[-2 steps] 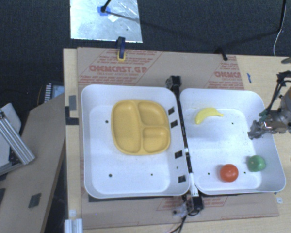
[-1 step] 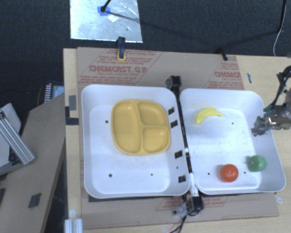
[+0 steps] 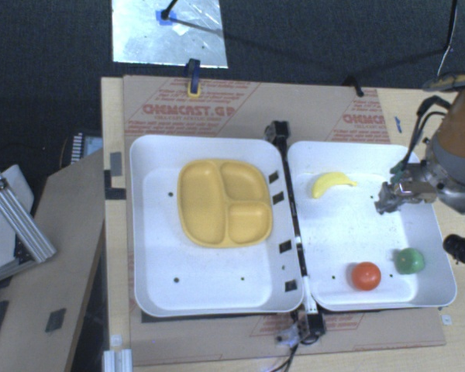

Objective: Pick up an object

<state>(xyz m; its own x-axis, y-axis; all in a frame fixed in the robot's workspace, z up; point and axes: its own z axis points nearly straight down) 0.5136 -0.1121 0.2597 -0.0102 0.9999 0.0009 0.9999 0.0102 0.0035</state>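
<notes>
gripper (image 3: 387, 198) over right bin (image 3: 349, 235), upper right | jaw state: cannot tell | nearest: banana (image 3: 332, 183) at 9 o'clock, long axis 9-to-3 | green ball (image 3: 409, 260) at 5 o'clock, tomato (image 3: 365, 276) beside it at its 8 o'clock

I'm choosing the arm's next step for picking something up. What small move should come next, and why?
Probably a short move toward the banana, then down over it. The gripper sits above the right bin near its far right side, with nothing seen between it and the banana. The banana lies apart, at about the same depth in the view. The tomato and the green ball lie nearer the front rim.
</notes>
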